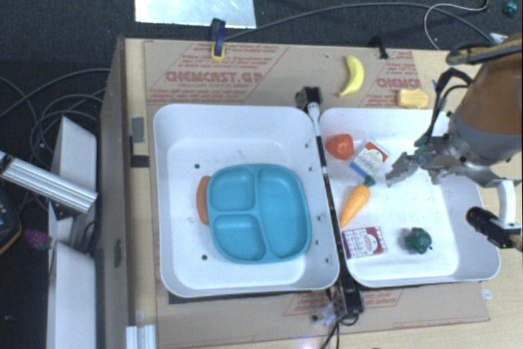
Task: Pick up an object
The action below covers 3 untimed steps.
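The right bin [458, 257] holds a red tomato [340, 146], a small white, red and blue box [369, 160], an orange carrot [354, 203], a red and white packet [364, 242] and a dark green broccoli-like piece [417, 240]. My gripper [399, 170] hangs over the middle of this bin. It sits just right of the small box and above and to the right of the carrot. Nothing can be seen held in it.
A blue divided plate [258, 212] lies in the left bin [176, 176] with an orange sausage [202, 199] at its left edge. On the cardboard behind the bins lie a banana [353, 75] and a yellow block [413, 98]. A black divider [323, 167] runs between the bins.
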Motion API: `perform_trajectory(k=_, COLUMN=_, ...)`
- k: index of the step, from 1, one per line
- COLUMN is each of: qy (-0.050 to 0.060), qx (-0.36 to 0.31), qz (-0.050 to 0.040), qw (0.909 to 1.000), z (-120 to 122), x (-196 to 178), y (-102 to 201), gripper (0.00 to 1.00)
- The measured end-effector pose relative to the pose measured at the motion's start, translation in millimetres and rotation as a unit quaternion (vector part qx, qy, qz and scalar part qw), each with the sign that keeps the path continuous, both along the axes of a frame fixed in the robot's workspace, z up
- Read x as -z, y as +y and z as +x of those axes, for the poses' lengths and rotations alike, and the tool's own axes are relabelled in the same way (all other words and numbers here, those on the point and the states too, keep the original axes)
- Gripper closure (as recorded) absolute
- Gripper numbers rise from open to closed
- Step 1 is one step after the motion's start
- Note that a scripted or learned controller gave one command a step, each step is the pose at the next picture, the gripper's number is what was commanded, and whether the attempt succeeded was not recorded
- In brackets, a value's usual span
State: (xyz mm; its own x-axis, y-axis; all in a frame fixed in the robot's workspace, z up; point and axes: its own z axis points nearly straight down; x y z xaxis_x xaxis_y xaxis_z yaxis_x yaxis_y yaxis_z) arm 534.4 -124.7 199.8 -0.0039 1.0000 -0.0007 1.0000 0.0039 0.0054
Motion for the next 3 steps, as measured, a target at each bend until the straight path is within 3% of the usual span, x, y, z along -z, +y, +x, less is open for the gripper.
perform_trajectory(k=1, qy=0.003, qx=0.001, qz=0.0003, qw=1.0, z=-31.0, x=76.7, y=-8.8, gripper=0.0)
perform_trajectory(k=2, qy=0.0, qx=0.0, qz=-0.0005, qw=1.0, z=25.3, x=-56.3, y=-9.9, gripper=0.0)
perform_trajectory(k=3, qy=0.002, qx=0.001, qz=-0.0001, qw=1.0, z=8.5, x=114.8, y=-21.5, gripper=0.0)
